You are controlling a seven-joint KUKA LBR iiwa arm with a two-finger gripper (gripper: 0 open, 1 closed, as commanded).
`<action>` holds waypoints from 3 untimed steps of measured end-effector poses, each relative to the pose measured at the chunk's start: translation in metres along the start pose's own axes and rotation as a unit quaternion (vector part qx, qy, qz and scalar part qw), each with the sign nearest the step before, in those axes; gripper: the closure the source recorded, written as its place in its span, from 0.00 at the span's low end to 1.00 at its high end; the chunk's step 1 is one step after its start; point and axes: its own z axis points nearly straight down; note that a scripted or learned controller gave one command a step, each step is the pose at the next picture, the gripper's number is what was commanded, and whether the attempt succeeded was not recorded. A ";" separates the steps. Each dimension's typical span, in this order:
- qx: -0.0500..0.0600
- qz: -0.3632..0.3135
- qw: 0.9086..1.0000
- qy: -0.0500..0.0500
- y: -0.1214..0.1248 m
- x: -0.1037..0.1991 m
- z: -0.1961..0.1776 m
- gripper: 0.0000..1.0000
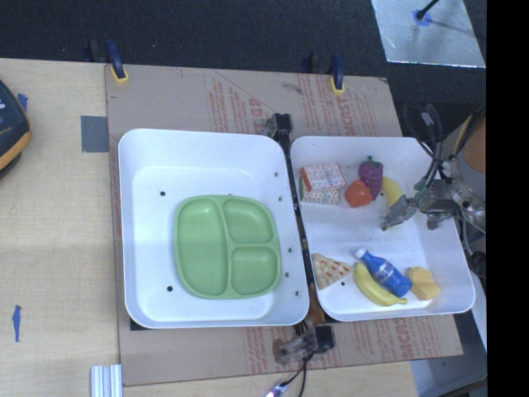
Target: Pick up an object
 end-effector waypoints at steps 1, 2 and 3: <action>0.001 0.000 1.000 0.000 0.036 0.011 0.108 0.00; 0.000 0.000 1.000 0.000 0.117 0.026 0.107 0.00; 0.001 0.000 1.000 0.000 0.041 0.033 0.108 0.00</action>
